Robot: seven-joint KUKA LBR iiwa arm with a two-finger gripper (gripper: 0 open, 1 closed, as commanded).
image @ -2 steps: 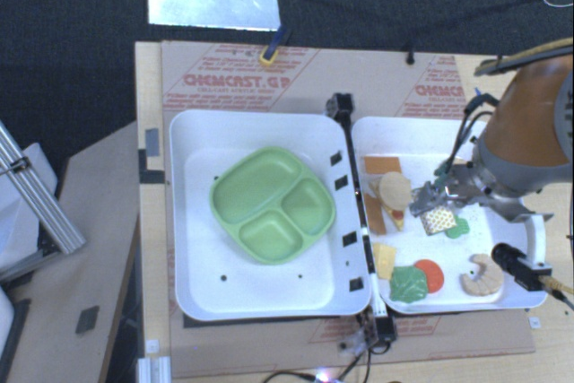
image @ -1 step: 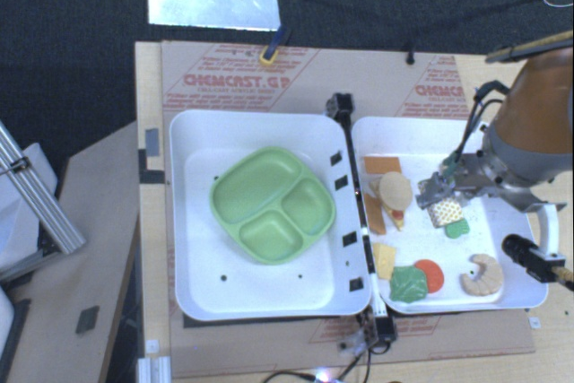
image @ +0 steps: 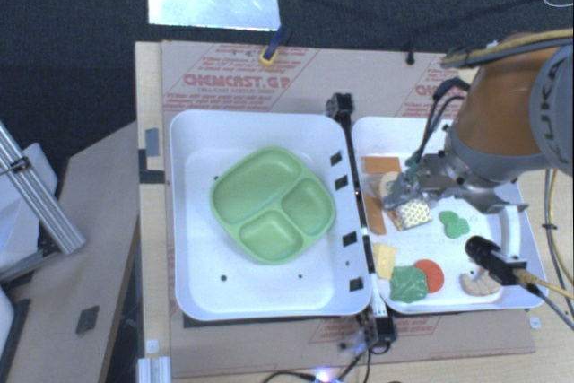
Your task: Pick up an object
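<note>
My gripper (image: 401,195) is low in the right bin (image: 529,296), near its left side. It hangs just over a pale checkered piece (image: 414,214) and a beige piece (image: 388,185), and it hides part of both. I cannot make out whether anything is held. Around it lie an orange flat rectangle (image: 381,164), a brown strip (image: 372,213), a green lobed piece (image: 455,223), a yellow wedge (image: 385,260), a dark green leafy piece (image: 409,284), a red disc (image: 432,274) and a tan piece (image: 480,286).
The left bin (image: 193,282) holds a light green divided plate (image: 273,204). A black clipped divider (image: 352,193) runs between the two bins. My arm (image: 511,117) covers the right bin's far right part.
</note>
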